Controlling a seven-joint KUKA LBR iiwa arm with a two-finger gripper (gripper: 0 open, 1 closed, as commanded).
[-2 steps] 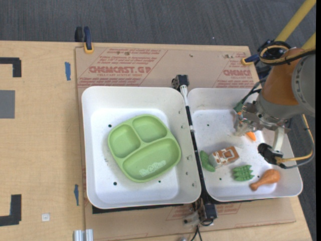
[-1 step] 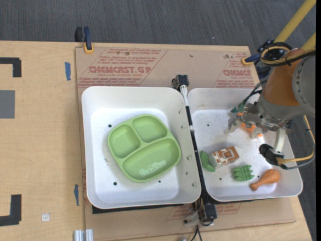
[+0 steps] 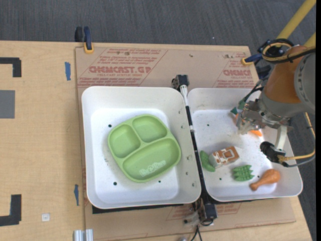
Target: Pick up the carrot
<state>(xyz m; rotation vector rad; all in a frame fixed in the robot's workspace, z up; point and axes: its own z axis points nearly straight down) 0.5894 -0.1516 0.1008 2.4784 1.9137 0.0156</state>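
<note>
Jaws: state I cannot tell, poised over the carrot (image 3: pixel 256 132) in the right bin (image 3: pixel 293 187). I judge it light, stiff, slippery; grip mid-body.

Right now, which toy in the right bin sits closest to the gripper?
The small orange piece, likely the carrot, just beneath the gripper. The drumstick, green toy and striped block all lie further toward the bin's front.

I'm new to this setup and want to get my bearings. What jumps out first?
A green divided plate dominates the left bin. Over the right bin, the arm's gripper hangs above a small orange piece, with toy foods along the near edge, including an orange drumstick.
</note>
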